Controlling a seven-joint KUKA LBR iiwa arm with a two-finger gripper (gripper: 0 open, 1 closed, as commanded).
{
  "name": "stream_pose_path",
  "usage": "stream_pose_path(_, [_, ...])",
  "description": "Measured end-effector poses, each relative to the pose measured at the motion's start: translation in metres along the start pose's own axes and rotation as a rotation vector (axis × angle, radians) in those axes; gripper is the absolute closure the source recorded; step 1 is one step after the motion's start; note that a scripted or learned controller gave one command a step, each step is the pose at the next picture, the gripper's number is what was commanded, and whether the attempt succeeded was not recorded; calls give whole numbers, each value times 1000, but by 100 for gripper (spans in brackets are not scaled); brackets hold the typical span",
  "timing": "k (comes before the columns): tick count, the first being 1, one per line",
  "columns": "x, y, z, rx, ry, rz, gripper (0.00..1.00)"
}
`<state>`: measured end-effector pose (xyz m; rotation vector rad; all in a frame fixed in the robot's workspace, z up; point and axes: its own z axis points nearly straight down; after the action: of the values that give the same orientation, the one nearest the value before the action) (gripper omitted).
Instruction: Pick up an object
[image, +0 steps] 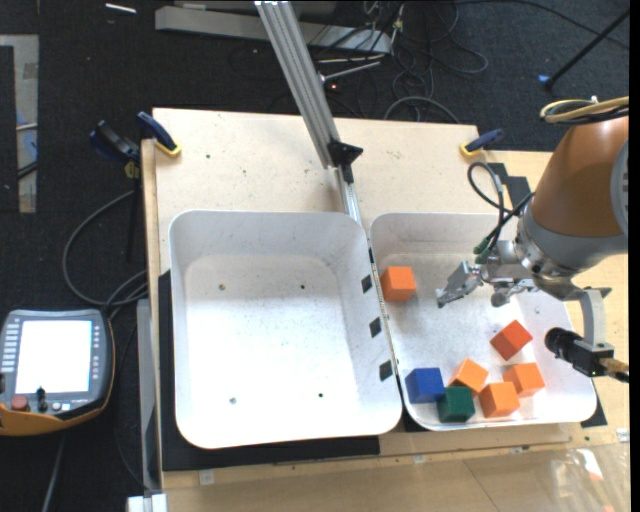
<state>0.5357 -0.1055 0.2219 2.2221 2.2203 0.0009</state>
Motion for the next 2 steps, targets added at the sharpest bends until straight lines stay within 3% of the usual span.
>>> stream_pose_path(1, [-34,-36,19,3,-1,4,0])
stream_pose_path(2, [8,-46,-2,-1,1,-8,0])
